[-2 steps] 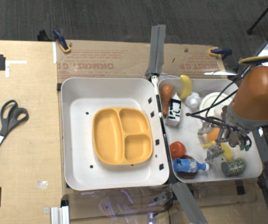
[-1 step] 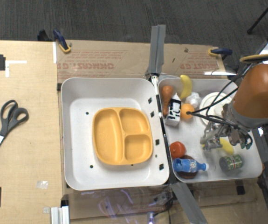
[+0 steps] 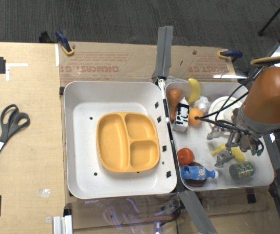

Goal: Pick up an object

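The right bin [image 3: 200, 141] holds several small objects. A yellow banana [image 3: 194, 89], an orange ball [image 3: 196, 116] and a black-and-white carton [image 3: 181, 115] lie at its far left. A red tomato [image 3: 185, 155], a blue bottle [image 3: 198, 173] and a green can [image 3: 241, 170] lie along its near side. My gripper [image 3: 230, 147] hangs low over the bin's right half, right at a small yellow object [image 3: 237, 153] just above the can. The wrist and cables hide how the gripper meets that object.
The left bin [image 3: 81, 130] holds a yellow divided plate [image 3: 128, 141]. A white bowl [image 3: 223, 105] sits at the back of the right bin, partly under the arm's orange band [image 3: 271, 99]. Scissors [image 3: 8, 126] lie on the bench at far left.
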`<state>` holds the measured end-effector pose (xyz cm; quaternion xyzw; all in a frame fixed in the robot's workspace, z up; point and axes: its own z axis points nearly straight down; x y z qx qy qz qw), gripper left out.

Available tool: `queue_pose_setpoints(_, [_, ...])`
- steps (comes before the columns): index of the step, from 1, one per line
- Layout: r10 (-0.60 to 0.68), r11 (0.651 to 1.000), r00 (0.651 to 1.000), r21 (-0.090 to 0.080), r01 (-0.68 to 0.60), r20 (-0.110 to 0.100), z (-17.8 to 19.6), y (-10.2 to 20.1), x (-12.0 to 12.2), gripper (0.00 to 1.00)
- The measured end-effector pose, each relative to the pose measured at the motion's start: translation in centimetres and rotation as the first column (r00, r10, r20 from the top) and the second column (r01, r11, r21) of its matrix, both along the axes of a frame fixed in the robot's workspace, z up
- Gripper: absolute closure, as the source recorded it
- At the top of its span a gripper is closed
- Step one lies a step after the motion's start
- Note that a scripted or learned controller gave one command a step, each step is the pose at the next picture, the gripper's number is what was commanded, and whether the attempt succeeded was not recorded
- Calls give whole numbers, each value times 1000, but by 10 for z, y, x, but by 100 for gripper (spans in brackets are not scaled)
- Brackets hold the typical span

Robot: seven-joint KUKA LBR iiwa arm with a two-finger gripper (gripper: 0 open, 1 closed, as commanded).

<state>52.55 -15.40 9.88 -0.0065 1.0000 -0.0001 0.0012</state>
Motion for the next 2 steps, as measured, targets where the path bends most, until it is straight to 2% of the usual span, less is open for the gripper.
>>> queue_pose_setpoints(1, [-126,992,992,1,126,4,-6,-19,87,0])
queue_pose_setpoints(2, [-169,986,986,0,169,-2,-8,61,74,0])
